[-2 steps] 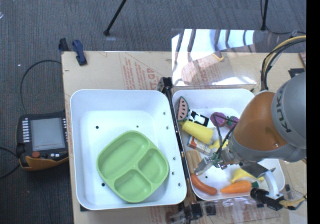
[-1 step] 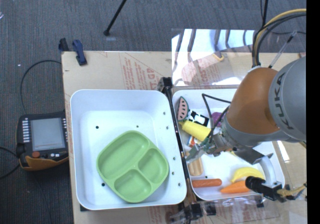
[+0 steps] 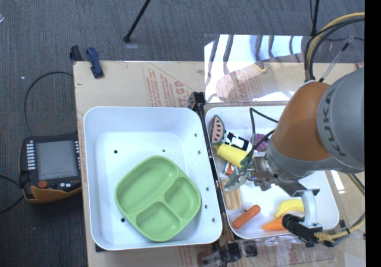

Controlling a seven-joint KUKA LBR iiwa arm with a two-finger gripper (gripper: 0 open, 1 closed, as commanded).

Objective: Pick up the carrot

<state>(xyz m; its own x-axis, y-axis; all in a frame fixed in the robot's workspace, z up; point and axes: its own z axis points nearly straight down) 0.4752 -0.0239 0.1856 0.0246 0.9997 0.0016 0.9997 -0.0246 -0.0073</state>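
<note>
Several toys crowd the carrot [image 3: 246, 217] below the gripper [image 3: 233, 181], whose finger state I cannot tell.

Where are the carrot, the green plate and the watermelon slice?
carrot [image 3: 246, 216], camera view, middle of its orange body
green plate [image 3: 158, 198], camera view, centre ridge between compartments
watermelon slice [image 3: 215, 129], camera view, its red flesh

Dark grey carpet [image 3: 89, 4] — tripod legs [image 3: 146, 7], plywood bench [image 3: 143, 78]
</note>
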